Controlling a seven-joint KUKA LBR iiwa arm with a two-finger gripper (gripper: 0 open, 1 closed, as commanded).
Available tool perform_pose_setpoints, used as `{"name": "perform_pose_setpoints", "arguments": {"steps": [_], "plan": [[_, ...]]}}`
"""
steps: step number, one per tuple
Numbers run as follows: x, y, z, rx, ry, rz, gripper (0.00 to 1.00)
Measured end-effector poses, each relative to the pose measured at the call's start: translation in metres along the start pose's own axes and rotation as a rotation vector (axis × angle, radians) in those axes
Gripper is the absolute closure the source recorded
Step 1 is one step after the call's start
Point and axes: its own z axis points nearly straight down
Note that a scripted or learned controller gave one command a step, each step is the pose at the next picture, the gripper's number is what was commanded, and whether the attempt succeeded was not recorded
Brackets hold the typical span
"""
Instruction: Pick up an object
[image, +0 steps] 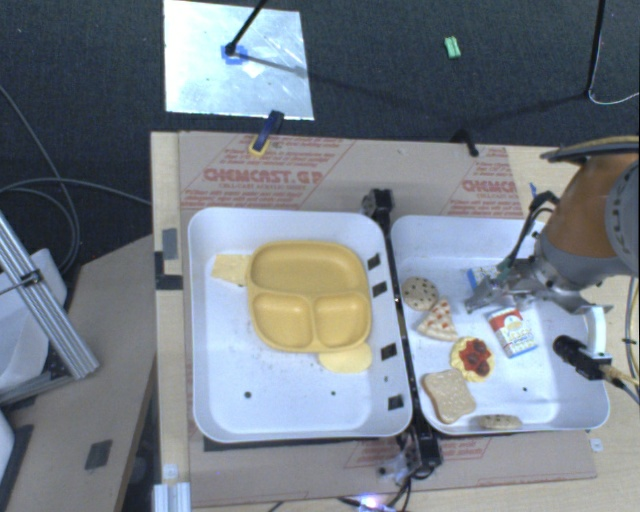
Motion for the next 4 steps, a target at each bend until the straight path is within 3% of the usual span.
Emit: {"name": "perform_pose_setpoints", "arguments": {"steps": [1, 2, 3, 4], "plan": [[0.0, 0.001, -0.011, -0.003, 0.0, -0.001, 1.0], [0.0, 0.001, -0.011, -0.003, 0.0, -0.002, 0.0], [-0.006, 0.042, 0.011, -0.001, 0.0, 0.0, 0.0], [-0.006, 0.041, -0.001, -0.002, 0.001, -0.001, 1.0]]}}
